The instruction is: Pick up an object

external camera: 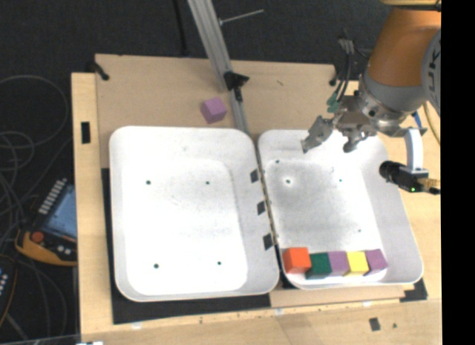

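The gripper (332, 140), fingers spread wide and holding nothing, hangs over the far end of the right bin (338, 188), while the row of blocks, from the orange block (297, 259) to the purple block (375, 260), lies along the near wall, well apart from it.

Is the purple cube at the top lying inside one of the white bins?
No. The purple cube lies on the bare bench board, beyond the far rim of the left bin.
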### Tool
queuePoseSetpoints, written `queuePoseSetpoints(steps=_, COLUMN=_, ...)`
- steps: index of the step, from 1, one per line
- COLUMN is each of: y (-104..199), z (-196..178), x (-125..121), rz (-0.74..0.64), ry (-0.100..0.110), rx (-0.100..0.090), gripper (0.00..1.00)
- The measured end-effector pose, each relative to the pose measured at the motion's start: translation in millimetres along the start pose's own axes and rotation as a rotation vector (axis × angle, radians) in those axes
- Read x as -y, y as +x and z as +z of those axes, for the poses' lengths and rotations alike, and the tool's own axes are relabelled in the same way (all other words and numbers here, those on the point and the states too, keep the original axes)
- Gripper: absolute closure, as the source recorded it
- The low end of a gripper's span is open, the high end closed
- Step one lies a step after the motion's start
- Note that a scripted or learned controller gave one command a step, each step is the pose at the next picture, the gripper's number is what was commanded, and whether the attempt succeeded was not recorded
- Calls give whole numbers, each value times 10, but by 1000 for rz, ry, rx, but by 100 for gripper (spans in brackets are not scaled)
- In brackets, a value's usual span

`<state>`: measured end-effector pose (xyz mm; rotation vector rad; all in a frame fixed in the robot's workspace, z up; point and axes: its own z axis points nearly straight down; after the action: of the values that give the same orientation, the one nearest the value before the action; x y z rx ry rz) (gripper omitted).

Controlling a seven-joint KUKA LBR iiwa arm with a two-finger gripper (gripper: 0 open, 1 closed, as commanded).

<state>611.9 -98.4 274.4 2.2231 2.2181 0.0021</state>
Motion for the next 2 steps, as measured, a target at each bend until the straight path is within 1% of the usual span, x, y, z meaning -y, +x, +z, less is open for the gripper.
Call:
queuePoseSetpoints(steps=1, y=-29, z=1151, x=896, rz=0, ry=12, rx=-1, gripper=0)
queuePoseSetpoints(steps=2, y=96, z=1675, x=1219, rz=-3, ry=-1, rx=1, gripper=0)
